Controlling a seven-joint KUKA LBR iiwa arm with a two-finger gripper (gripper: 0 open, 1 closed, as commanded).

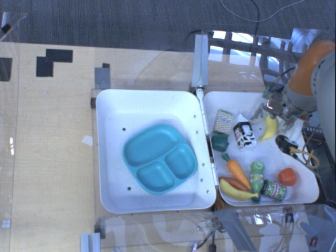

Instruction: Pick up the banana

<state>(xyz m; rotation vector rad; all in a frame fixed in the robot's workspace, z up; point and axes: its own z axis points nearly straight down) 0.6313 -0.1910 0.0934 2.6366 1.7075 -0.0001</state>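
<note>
Hand sits over a banana, touching it.

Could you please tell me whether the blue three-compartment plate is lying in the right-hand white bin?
No, the blue three-compartment plate lies in the left white bin, while the right white bin holds the toy food.

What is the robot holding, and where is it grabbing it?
Cannot be told. The gripper is right above a banana in the right bin, but no clear hold shows.
</note>
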